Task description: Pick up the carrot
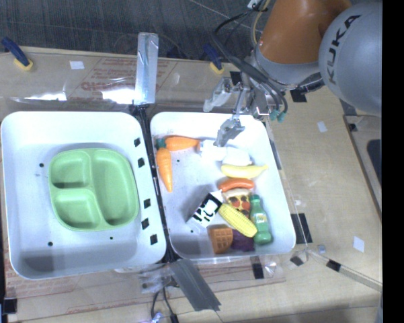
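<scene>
Desk (322, 173): pale wood, carrying two white bins side by side.
Right bin (188, 244): near corner crowded with toy food, counted below.
Waffle (220, 237): one, brown, at the near edge of the right bin, touching a dark purple piece (242, 243).
Green bottle (260, 222): one, lying along the right wall near the near corner.
Corn cob (237, 219): one, yellow, tilted, just beside the bottle.
Black-and-white card (206, 209): one, left of the corn.
Pizza slice (237, 198): one, above the corn.
Sausage (236, 185): one, orange-red.
Banana (243, 171): one, yellow, under a white piece (236, 157).
Left bin (27, 173): holds one green divided plate (93, 188) with three compartments.
Carrots: two, at the far left corner of the right bin; one carrot (164, 167) lies along the left wall, the other carrot (182, 142) lies across the far wall, their ends nearly meeting.
Gripper (227, 132): over the far edge of the right bin, right of the carrots, apart from them; whether its fingers are parted I cannot tell.
Arm (302, 25): grey and orange, at the far right corner of the desk.
</scene>
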